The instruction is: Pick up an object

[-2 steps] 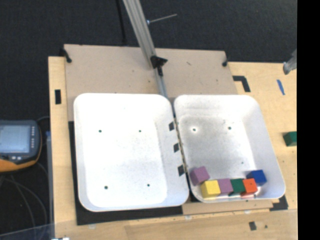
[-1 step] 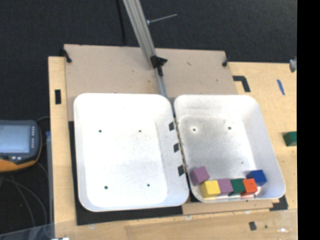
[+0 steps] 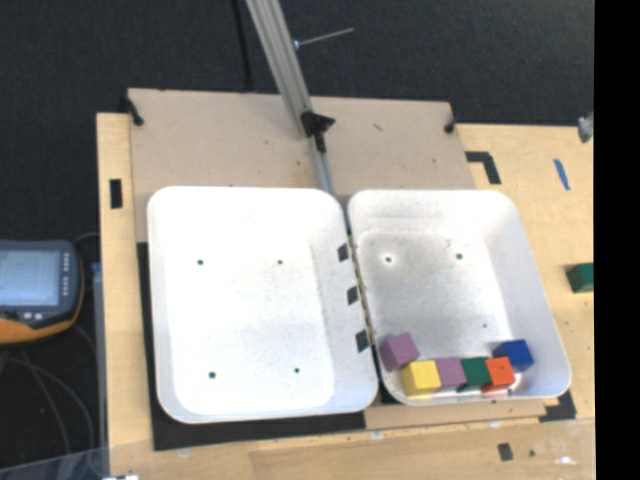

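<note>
Wooden bench (image 3: 520, 168) on dark carpet (image 3: 100, 28) bears two white bins (image 3: 170, 268); fingers' state cannot be told.

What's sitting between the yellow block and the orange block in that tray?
A purple block and a green block sit between the yellow block and orange block, seen from the camera view.

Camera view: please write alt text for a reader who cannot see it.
Two shallow white bins sit side by side on a wooden bench; the right bin holds small blocks clustered along its near edge: two purple, yellow, green, orange and blue. The left bin lies beside it.
</note>
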Robot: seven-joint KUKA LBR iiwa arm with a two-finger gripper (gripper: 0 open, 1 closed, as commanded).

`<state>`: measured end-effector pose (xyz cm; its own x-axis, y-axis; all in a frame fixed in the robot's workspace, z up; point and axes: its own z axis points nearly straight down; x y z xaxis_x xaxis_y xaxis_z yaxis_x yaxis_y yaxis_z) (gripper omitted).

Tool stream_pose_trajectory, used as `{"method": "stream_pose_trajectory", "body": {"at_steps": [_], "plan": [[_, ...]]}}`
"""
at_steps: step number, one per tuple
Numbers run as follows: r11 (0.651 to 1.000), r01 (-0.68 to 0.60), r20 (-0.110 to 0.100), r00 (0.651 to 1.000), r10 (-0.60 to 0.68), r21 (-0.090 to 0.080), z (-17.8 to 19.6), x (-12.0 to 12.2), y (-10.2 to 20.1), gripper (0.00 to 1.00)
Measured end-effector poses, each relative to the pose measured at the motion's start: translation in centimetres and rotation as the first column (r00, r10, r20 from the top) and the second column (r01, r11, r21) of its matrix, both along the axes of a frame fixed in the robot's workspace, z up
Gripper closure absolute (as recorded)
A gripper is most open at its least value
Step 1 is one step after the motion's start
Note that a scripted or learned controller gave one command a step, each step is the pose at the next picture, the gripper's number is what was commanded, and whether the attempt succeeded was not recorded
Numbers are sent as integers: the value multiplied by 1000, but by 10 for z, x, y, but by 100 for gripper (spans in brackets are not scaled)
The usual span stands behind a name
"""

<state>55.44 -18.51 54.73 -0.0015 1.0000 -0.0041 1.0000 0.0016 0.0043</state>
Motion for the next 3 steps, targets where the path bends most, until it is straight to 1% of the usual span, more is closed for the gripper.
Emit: {"method": "stream_pose_trajectory", "body": {"at_steps": [1,2,3], "plan": [[1000,5,1,1000,-5,0,0,5,-15,0],[1000,-1,-1,1000,1,1,0,9,4,0],[1000,3,2,1000,-3,-1,0,14,-11,0]]}}
